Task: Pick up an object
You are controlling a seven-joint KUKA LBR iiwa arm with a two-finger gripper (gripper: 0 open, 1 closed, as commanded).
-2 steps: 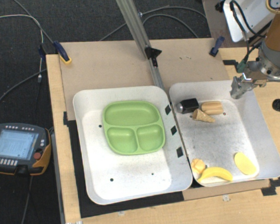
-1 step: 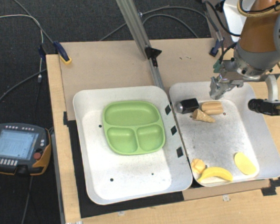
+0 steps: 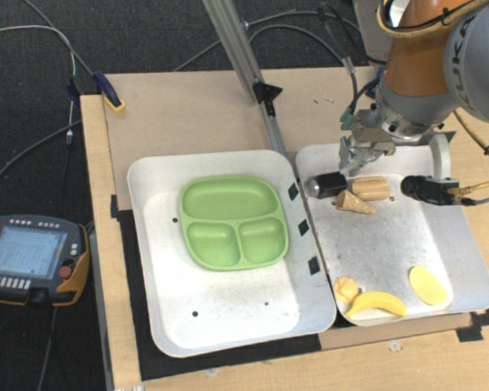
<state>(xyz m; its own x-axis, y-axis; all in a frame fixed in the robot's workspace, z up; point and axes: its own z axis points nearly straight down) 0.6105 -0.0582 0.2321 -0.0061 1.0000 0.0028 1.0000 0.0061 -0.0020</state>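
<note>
Green 3-compartment tray [image 3: 232, 220] in left bin [image 3: 166, 321]; in right bin [image 3: 463, 275], ice-cream cone toy [image 3: 363, 195] near far edge beneath end effector [image 3: 357, 159], finger state unclear; banana [image 3: 376, 304], yellow disc [image 3: 428, 285] along near edge.

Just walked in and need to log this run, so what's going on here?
The KUKA arm reaches in from the right, its claw low over the far end of the right bin, just above an ice-cream-cone toy. A banana and a yellow piece lie at that bin's near end. A green divided plate sits in the left bin.
</note>
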